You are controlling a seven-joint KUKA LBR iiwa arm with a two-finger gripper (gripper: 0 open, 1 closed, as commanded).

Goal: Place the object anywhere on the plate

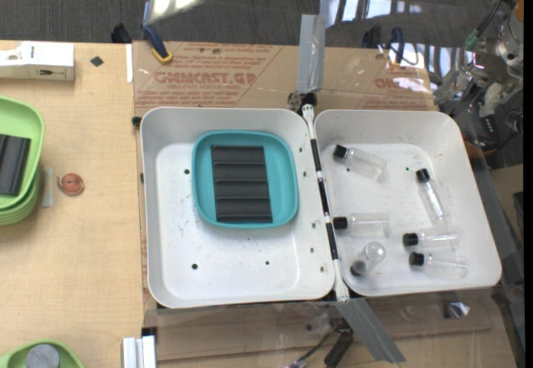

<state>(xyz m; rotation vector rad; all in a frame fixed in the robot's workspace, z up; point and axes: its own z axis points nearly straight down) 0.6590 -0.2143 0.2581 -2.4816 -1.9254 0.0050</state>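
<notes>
At far right, the hand [500, 42] is cut off, blurred.

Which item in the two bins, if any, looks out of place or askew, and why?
Nothing looks damaged or spilled. The clear vials lie scattered on their sides at mixed angles in the right bin, and one seems to lack the black cap the others have. The teal plate sits flat in the left bin.

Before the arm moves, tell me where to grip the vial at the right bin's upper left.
Grip that vial across its clear midsection, coming straight down. It lies flat and apart from the others, black cap toward the divider, so closing across its long axis probably suits best.
</notes>
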